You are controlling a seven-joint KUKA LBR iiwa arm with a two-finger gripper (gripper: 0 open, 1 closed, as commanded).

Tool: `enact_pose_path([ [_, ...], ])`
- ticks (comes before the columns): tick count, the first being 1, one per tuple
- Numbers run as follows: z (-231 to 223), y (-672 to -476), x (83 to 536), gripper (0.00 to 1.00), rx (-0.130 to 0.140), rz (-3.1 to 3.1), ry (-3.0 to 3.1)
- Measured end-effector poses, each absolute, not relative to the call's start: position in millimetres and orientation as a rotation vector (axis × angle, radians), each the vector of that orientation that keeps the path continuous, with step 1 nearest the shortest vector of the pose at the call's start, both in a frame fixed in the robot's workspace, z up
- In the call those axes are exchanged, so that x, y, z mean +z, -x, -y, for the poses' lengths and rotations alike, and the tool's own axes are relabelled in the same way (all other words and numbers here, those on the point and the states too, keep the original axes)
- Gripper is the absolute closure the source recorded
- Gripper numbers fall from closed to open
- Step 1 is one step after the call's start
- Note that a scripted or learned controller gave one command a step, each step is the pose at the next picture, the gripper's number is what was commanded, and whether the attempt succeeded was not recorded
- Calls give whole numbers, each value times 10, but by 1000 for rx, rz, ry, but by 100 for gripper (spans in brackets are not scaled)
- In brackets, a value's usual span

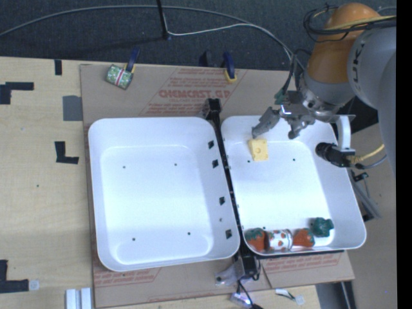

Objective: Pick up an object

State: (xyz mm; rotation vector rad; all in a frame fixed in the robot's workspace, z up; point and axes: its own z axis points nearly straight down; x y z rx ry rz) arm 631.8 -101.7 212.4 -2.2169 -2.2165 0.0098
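Observation:
My gripper [278, 130] hangs over the far edge of the right bin [335, 192], its two fingers spread wide apart with nothing between them. A yellow cheese wedge [259, 150] lies on the bin floor just below and left of the left fingertip, apart from it. Along the bin's near wall sits a row of small items: a red and green piece [256, 239], a white and red can-like piece [279, 240], an orange piece [303, 239] and a green broccoli-like piece [320, 225].
The left bin [109, 140] sits beside the right one, split from it by a black clamp rail [222, 172]. A small green and white block [119, 76] lies on the cardboard behind the left bin. Blue and yellow clamps [229, 66] stand at the back edge.

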Motion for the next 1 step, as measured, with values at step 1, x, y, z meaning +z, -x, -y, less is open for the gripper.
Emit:
enact_pose_path([
  [1, 1016, -6336, 2174, 0, 0, 2222, 2221],
])
